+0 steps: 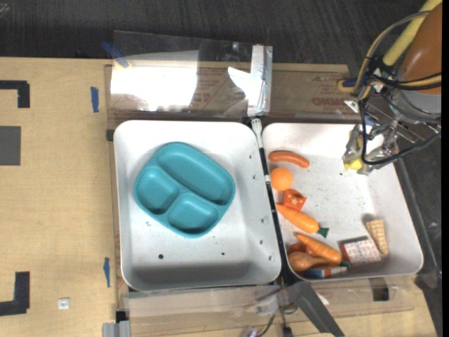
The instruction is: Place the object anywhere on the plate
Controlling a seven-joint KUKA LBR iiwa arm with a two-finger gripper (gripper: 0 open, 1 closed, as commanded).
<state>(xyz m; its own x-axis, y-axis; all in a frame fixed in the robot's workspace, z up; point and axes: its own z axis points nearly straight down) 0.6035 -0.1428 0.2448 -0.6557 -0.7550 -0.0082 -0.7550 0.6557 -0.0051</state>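
2 white bins side by side. Left bin holds a teal plate with 3 compartments, sitting tilted, nothing on it. Right bin holds the toy food: a sausage at top, an orange ball just below it, a red piece, 2 carrots, a brown pear-like piece, a waffle cone and a small box near the lower right corner. Gripper hangs over the right bin's upper right area, a small yellow object at its tip, close above the bin floor. Object is small, yellow, partly hidden. Cannot tell whether it is gripped.
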